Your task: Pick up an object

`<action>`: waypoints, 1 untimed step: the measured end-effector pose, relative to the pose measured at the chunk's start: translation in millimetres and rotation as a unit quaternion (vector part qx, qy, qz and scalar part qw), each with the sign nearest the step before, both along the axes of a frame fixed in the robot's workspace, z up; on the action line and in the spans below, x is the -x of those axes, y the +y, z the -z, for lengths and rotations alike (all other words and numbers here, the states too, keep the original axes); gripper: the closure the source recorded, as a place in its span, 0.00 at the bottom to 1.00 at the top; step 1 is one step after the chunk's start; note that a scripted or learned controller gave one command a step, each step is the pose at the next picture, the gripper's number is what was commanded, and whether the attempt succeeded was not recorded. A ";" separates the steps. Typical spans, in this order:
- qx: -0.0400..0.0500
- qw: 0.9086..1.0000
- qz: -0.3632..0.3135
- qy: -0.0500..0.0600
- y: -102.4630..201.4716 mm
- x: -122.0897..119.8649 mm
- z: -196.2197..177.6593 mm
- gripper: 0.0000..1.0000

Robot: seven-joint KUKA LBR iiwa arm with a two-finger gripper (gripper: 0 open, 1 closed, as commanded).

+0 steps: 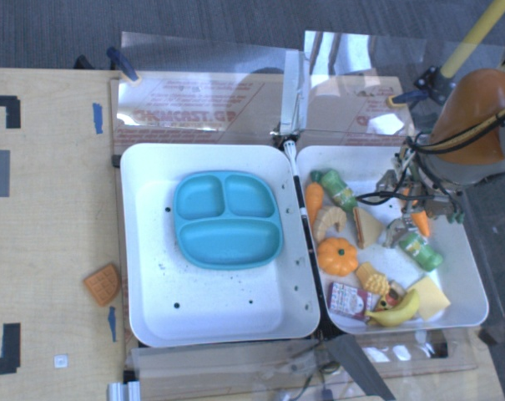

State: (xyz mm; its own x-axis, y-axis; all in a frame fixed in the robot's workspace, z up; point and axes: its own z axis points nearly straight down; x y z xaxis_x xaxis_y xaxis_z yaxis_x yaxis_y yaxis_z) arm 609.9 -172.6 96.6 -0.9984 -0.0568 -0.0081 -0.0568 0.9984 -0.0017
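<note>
Gripper (411,224) is low over the right bin (477,295), upper right part, arm (473,124) coming in from the right with cables around the wrist. Jaws: cannot tell how far apart, the wrist and wiring clutter that spot. A small orange piece (421,222) sits right at the gripper tip, touching or just beside it; cannot tell if it is between the jaws. A green bottle-like item (423,251) lies just below the tip, tilted, near the bin's right wall.

Rest of the right bin: green item (335,188) at top left, carrot (315,200) just beside it along the left wall, bread-like pieces (329,221) and a sandwich slice (367,226) in the middle, small pumpkin (338,256) below them. Lower part: red-and-white packet (346,300), banana (396,310), yellow cheese wedge (434,297), corn-like yellow piece (372,278), all close together, some touching.

Left bin (148,307) holds a blue divided plate (228,219), flat, three compartments, centred toward the top.

On the tabletop (43,182) left of the bins, a small waffle-like orange square (103,284) lies well apart from everything else. Blue tape marks (98,117) on the tabletop near the left bin.
</note>
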 end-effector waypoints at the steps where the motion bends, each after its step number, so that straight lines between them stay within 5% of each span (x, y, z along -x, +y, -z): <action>1: 0.001 0.999 -0.049 0.000 -38.6 34.8 7.9 0.00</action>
State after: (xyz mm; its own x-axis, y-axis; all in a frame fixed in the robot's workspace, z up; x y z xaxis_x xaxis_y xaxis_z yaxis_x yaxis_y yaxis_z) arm 575.1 -211.2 88.7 -0.9879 -0.1546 -0.0085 -0.1546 0.9880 -0.0035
